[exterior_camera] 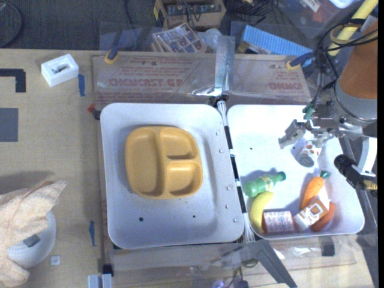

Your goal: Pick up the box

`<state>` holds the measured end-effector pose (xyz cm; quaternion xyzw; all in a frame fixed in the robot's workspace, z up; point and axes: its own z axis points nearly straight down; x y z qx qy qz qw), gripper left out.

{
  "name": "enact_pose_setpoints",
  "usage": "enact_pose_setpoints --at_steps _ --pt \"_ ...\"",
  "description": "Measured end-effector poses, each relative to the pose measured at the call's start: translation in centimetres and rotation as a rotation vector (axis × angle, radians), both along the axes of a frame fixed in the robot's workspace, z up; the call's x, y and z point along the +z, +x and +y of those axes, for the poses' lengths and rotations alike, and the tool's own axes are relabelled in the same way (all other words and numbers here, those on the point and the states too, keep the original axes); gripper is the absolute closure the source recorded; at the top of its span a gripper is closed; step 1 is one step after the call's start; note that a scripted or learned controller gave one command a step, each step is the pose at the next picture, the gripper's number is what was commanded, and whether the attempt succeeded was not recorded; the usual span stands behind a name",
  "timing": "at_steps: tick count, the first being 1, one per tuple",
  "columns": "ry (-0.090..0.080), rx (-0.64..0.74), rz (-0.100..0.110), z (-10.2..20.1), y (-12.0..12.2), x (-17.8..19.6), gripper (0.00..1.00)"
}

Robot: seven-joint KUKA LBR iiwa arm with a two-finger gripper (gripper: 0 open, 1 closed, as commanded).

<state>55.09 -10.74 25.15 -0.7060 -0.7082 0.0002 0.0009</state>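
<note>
Two white bins are sitting side by side; the gripper (307, 138) is hanging over the right bin (258, 125), claw state unclear, the box (314, 212) lying nearer.

I work in a robotics lab: two white bins (223, 179) sit taped-down on a plywood bench (48, 137), loose cables (336, 38) trail behind me, and boxes of clutter (186, 5) crowd the floor beyond the bench.
</note>
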Motion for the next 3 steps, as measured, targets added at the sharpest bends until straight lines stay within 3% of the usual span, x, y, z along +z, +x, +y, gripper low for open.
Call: enact_pose_setpoints --at_steps 1,2,3 --pt "0.000 -0.057 0.000 1.2 -0.2 -11.5 0.00" --pt "0.000 0.018 -0.011 0.3 -3.3 -16.3 0.00" --pt "-0.002 0.093 -0.010 0.6 3.8 -16.4 0.00"
